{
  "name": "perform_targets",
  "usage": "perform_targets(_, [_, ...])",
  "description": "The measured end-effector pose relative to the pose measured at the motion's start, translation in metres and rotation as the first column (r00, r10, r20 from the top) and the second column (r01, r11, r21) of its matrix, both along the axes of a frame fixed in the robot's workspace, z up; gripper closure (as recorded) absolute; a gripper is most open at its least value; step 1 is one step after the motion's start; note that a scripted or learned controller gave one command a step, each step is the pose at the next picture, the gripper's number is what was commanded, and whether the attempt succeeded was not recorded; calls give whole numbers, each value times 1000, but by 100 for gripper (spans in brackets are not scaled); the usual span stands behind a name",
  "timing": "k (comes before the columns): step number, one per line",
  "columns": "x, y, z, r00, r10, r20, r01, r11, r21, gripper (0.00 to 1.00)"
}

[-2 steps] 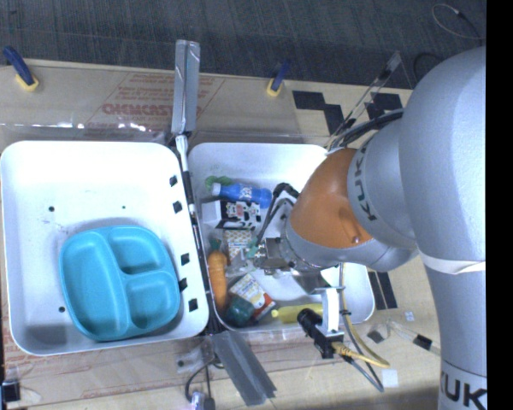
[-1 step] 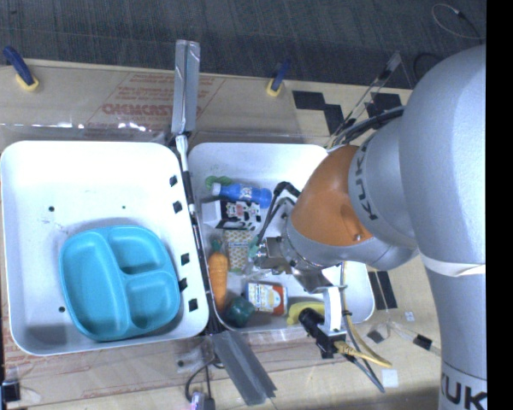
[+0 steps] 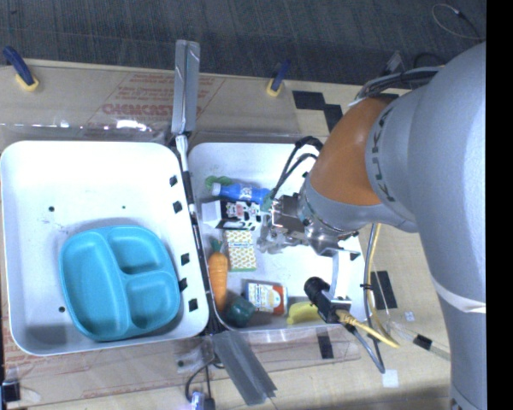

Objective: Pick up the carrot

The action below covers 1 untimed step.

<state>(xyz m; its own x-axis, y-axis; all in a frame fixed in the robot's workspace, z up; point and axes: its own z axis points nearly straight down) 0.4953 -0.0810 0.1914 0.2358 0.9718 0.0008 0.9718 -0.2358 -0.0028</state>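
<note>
The carrot [image 3: 218, 278] lies along the left wall of your right bin [image 3: 274, 154], toward 7 o'clock in it. Just beside it at 2 o'clock sits a checkered packet [image 3: 240, 249]; at 5 o'clock a dark green item [image 3: 240, 311] and a red-labelled packet [image 3: 265, 297]. Your gripper [image 3: 269, 229] hovers over the bin's middle; you cannot tell its opening. The left bin [image 3: 34, 165] holds a blue tray [image 3: 118, 282].

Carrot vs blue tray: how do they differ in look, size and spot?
The carrot is orange, slim and tapered; the tray is light blue, broad and split into compartments. The carrot is far smaller than the tray. The carrot lies in the right bin, along its left wall among other items; the tray lies in the left bin, toward the near side. Both lie flat, apart from the hand.
</note>
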Motion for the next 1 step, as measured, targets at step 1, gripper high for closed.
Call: perform_targets(1, [72,24,5,1000,-12,-2,12,1000,-1,100])
